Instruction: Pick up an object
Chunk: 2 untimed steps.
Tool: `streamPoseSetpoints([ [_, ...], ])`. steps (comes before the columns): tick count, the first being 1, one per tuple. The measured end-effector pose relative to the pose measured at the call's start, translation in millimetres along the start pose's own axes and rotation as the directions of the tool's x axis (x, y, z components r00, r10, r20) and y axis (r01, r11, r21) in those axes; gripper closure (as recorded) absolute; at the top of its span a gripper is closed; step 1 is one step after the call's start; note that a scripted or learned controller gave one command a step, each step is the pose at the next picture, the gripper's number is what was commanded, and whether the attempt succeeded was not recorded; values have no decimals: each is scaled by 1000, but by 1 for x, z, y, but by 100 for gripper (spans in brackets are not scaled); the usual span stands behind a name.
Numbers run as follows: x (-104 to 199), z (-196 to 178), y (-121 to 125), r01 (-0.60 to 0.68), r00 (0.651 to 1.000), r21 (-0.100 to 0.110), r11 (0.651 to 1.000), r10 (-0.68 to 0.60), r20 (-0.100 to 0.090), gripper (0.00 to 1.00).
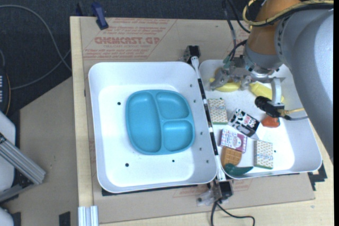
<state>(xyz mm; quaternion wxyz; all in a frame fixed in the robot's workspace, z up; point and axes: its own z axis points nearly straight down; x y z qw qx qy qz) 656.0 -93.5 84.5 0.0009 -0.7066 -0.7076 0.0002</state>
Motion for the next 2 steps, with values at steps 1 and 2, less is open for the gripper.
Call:
streamPoseSetpoints([
  [1,-8,2,8,1,1000,13,1000,-1,-2,0],
  [2,-25,2,8,-1,1000,10,1000,1,0,0],
])
